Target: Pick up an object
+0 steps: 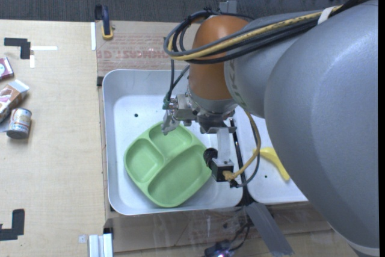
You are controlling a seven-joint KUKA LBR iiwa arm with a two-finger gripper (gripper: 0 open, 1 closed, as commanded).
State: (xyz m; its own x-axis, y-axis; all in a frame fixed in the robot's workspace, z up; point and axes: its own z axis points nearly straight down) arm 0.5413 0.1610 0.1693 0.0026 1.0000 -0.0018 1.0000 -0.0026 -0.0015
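Pale wood-grain desk (54, 189) under dark carpet up top, with a glossy shallow white bin (111, 147) holding a smooth matte-green plastic divided tray (168, 168), rounded corners and three compartments, lying flat with its long axis running diagonally from lower left up toward the upper right. Right above the tray's upper edge sits the gripper (170, 119), and honestly can't tell how the jaws stand, since the metal bits blur together. Big grey arm (313, 105) covers most of the second bin (271, 186), where a yellow banana-ish thing (275, 162) pokes out.
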